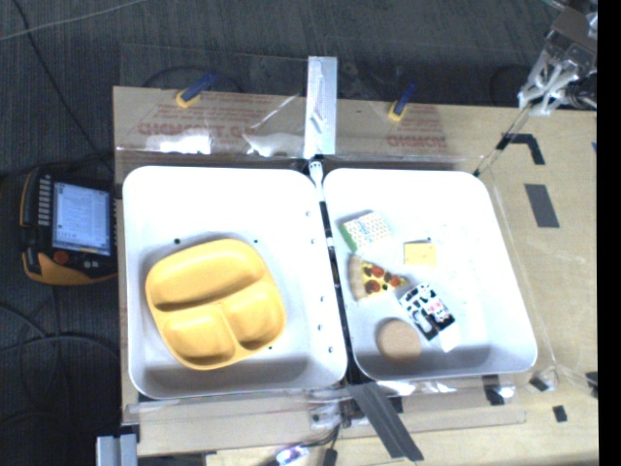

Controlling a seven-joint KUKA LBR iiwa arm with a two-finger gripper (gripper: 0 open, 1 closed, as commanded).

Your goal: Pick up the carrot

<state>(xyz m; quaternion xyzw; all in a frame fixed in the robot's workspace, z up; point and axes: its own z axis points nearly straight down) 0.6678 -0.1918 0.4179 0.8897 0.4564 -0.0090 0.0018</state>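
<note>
**While the gripper (545, 83) hung at one o'clock, the toys lay in the right bin (495, 260)**

While the arm's end sat high in the view's upper right corner, its pale gripper was off both bins, out past the right bin's one o'clock corner and well apart from everything inside. It was too small and blurred at that spot to tell whether it was wide or narrow, and nothing could be seen held in it.

Five small things lay in the right bin's left half. A green-and-white patterned box (366, 229) sat toward eleven o'clock. A yellow square (419, 252) lay near the centre. A pizza slice (375, 280) lay at nine o'clock, near the bin's left wall. A black-and-white patterned piece (428, 310) lay just beside the slice at its four o'clock. A round tan disc (398, 340) sat at six o'clock, touching or nearly touching that piece. Which of these was the carrot could not be told.

A yellow divided plate (215, 301) filled the middle of the left bin (155, 187). A handheld pendant (70, 226) rested on the dark floor at the bench's nine o'clock.
</note>
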